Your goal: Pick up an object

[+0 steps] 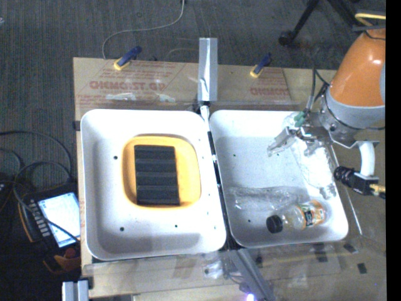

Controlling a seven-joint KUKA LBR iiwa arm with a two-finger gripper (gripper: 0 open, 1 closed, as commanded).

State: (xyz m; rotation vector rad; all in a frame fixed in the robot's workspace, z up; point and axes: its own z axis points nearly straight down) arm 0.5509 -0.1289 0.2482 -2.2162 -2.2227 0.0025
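Overhead, the hand hovers over the right bin, fingers seemingly spread, grasping nothing; bottle lies near.

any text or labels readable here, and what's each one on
Red print on the brown cardboard sheet behind the left bin: blurred, not surely readable.
Red print on the cardboard's right part: too blurred.
Orange label on the clear plastic bottle: too small.
Lit tablet screen: too small.
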